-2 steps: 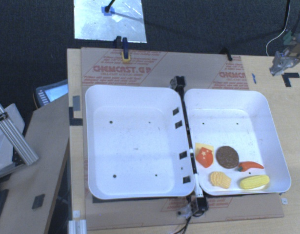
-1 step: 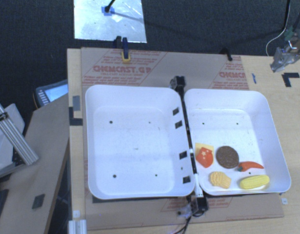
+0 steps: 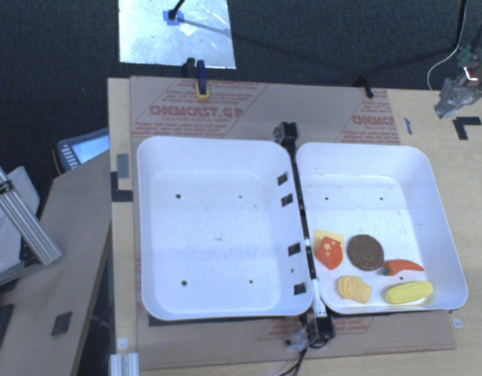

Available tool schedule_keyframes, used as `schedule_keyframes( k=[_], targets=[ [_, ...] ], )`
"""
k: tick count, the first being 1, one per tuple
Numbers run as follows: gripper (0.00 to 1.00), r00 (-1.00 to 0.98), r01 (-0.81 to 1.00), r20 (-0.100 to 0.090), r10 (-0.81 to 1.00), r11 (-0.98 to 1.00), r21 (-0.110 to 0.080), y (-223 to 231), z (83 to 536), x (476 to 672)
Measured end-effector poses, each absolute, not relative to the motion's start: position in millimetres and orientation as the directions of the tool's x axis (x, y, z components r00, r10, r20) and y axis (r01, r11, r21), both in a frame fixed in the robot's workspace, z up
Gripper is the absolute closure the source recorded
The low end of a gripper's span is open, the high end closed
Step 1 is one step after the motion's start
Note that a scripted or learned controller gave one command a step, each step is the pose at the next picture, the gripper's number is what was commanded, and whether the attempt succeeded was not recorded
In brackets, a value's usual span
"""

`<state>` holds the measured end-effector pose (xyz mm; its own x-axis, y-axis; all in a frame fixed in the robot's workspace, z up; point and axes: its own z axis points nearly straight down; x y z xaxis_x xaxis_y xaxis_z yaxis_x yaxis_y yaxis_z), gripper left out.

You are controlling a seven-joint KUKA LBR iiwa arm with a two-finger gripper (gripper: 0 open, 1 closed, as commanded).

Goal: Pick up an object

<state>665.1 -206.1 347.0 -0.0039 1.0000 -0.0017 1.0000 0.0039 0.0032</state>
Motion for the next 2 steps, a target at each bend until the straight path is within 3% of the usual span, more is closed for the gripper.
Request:
schedule_keyframes(
  k=[2],
  targets=[
    [1.00, -0.005, 1.000, -0.002, 1.000, 0.005, 0.003, -206.0, 325.4, 669.0]
  ],
)
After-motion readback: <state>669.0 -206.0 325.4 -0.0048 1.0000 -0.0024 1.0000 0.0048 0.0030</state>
